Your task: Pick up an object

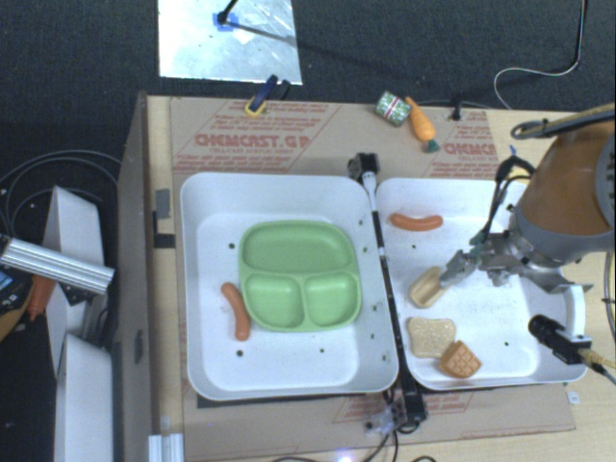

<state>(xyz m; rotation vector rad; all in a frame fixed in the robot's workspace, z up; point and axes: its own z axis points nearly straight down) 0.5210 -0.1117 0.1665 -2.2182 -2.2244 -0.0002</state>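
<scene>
Floor (77, 56): dark carpet, speckled, on far and left sides of bench. Bench top (289, 133): brown cardboard sheet, red printed lettering, pale wooden edge on left. Reflective silver sheet (226, 25) on floor, far left of centre, small blue item on it. Black cables (58, 176) looped on floor at left. White cable (568, 61) at far right. White box-like units and metal bar (53, 263) at left edge. Lighting: even, diffuse.

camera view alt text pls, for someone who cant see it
The end effector reaches into the right bin beside a tan bread piece, with a sausage, toast slice and waffle nearby. The left bin holds a green divided plate and another sausage.
</scene>
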